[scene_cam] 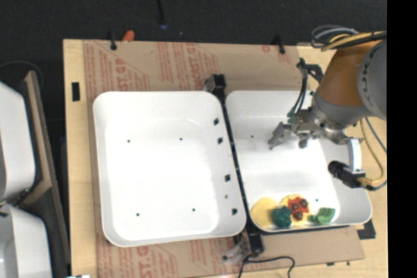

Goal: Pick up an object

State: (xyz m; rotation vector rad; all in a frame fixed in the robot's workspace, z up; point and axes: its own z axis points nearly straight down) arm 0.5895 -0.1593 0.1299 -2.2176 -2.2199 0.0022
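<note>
Camera view: gripper (287, 135), fingers spread and holding nothing, hangs well behind the toy cluster (296, 210); descending here risks closing on bare bin (273, 169) floor.

Grey arm with orange band reaching from right, claw (287, 137) angled down-left, fingers apart

Robotics lab cell: industrial arm (345, 84) with loose cabling, two white bins (163, 166) on a cardboard-lined worktop (163, 62) (black floor around, no household furnishings).
</note>
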